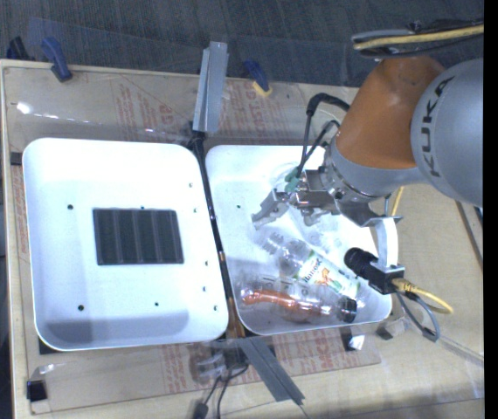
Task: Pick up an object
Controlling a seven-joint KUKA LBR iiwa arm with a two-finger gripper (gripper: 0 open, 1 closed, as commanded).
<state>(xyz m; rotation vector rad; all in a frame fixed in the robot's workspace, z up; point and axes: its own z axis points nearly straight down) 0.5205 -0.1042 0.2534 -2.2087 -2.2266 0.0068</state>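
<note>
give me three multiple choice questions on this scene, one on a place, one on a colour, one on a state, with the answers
1. In which bin do the loose objects lie?
A. the left bin
B. the right bin
C. both bins

2. What colour is the rectangular panel in the floor of the left bin?
A. dark
B. yellow
C. green

3. Where is the arm's wrist?
A. over the left bin
B. out beyond the bench
C. down over the right bin

Answers:
1. B: the clear bottle with the green and white label and the reddish item in clear wrap both lie in the right bin.
2. A: the ribbed panel shows dark against the white of the left bin.
3. C: the gripper hangs above the clutter in the right bin, under the orange band.
</note>
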